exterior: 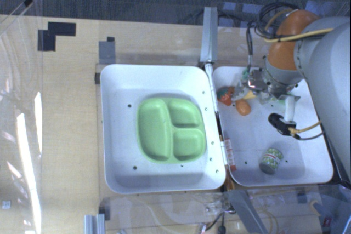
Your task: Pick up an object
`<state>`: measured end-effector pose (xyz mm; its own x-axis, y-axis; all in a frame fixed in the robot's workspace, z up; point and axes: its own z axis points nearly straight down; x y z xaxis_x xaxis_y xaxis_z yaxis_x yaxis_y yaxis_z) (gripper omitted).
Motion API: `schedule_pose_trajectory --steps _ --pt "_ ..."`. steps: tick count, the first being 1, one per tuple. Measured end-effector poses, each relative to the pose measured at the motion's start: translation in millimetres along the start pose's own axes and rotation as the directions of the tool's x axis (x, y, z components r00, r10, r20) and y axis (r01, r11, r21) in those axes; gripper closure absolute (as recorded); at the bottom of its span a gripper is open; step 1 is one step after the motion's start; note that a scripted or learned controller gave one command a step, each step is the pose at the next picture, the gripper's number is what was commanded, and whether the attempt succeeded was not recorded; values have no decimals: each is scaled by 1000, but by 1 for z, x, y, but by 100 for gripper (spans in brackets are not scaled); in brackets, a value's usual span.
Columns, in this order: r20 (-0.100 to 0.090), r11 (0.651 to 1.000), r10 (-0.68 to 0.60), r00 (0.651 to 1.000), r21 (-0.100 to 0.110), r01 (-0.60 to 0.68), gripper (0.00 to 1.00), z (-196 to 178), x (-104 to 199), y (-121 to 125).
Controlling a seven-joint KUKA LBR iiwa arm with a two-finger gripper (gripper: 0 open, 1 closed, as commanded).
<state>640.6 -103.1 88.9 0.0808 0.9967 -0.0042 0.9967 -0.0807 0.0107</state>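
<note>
The gripper (253, 85) sits low near the right bin's (307, 170) top edge, just beside a small orange toy (243, 107). I cannot tell if it grips anything. It should close gently around the toy, then lift straight up.

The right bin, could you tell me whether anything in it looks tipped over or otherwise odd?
One thing: the small can near the front of the right bin lies on its side rather than upright. The orange object and red object sit by the gripper.
</note>
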Motion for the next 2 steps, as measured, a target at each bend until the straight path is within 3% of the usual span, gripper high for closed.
schedule_pose_trajectory --steps 1,2 --pt "-3 1000 -9 1000 -4 9 100 -12 3 2" --pt "-4 1000 6 1000 4 -6 100 -135 39 26"
